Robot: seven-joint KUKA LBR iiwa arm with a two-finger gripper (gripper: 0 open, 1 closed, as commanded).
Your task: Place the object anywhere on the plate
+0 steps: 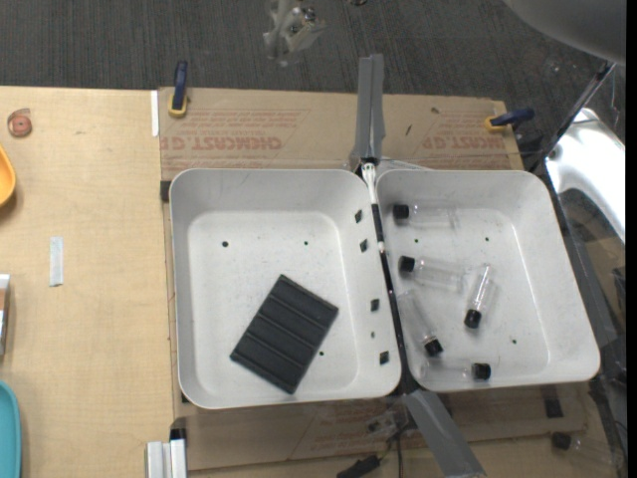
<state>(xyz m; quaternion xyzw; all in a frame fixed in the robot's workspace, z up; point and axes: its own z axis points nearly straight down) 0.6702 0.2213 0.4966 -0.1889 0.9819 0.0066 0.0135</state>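
Two white bins side by side on cardboard (269,132), rims meeting at the middle. Left bin (175,267): a black ribbed plate (286,333) lying flat and askew on the floor, toward the near side, its lower corner close to the near wall. Open floor all round the rest of it, most of all toward the far wall and the far left corner.

Right bin (559,229): five clear vials (480,292) with black caps, scattered and apart from one another, none on the plate. One near the far left corner, one by the left wall, one tilted near the middle, two down by the near wall. Bare floor along the right side and in the far right corner. Glass bodies pale against the white and hard to trace; caps much plainer than the tubes.

Gripper (294,18) high above the bench beyond the far edge of the left bin, blurred and cut off by the top of the frame; wide or narrow, cannot tell, and nothing seen in it. Arm (567,3) a grey blur in the top right corner, mostly out of frame.

Two clamps on the far edge of the cardboard, one (179,88) left, one (508,119) right. At the left edge, perhaps dishes: an orange shape (4,182) and a teal one (6,428), both cropped.
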